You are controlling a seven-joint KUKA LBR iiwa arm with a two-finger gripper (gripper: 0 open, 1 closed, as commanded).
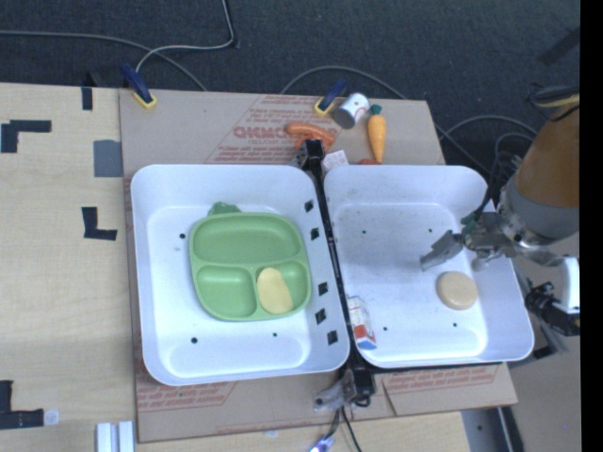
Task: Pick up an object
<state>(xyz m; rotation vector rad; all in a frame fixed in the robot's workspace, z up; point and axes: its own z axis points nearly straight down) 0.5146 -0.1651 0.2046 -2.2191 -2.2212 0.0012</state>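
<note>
A dark carpet runs behind a bench of pale wood and cardboard, on which two white bins sit side by side. In the left bin [160, 252] there is a green tray [247, 243] with a yellow piece [275, 291] lying in its lower right compartment. Beyond the bins, at twelve o'clock, a toy carrot [377, 135] and a few clips rest on the cardboard.

My gripper [450, 250] hangs over the right bin [396, 205], reaching in from three o'clock. I cannot tell from here whether my fingers are spread or pressed together; they read as one grey shape. Nothing shows between them.

The nearest thing to take is a tan puck [457, 290], lying just beside my gripper at about five o'clock from it, on the bin floor. A small carton [360, 323] lies at the bin's seven o'clock corner, against the wall.

As I judge it, the pick is not yet made: the puck sits on the floor, and closing, gripping and lifting are all left.
</note>
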